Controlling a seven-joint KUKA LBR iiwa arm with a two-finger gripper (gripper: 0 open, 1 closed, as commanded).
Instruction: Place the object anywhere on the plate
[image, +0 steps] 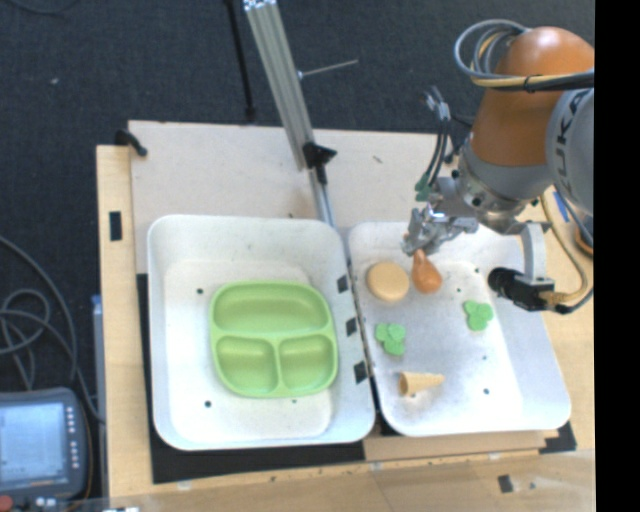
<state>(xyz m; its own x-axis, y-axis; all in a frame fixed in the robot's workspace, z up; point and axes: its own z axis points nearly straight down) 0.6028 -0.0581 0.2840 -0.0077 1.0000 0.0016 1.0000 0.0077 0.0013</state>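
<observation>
The grey arm with its orange band reaches in from the upper right of the frame, and its two-finger gripper (422, 238) hangs over the upper left part of the right-hand white bin (520, 385). The fingers point down just above the small orange carrot-shaped toy (426, 272), which lies near the middle of the frame beside the round tan bun-like piece (388, 281). Whether the fingers are wide, narrow or closed on anything cannot be told here; nothing is plainly seen between them, so the grasp looks not yet made.

The orange toy seems the likely target. To do this step well, the fingers should straddle its narrow width, not its length, and come down clear of the bun just beside it, so that piece is not nudged or caught too. Afterwards the lift should clear the two bin walls before crossing towards the left of the frame.

The light green three-compartment plastic plate (272, 338) sits in the left-hand white bin (180, 250), well apart from the toy; any compartment will serve.

Lower in the right bin lie two small green leafy pieces (390, 338) (478, 316) and a tan cone-shaped piece (420, 382). The bins rest on a pale wooden table (220, 160). A slanted metal pole (285, 90) stands at upper centre, with dark carpet and cables around
</observation>
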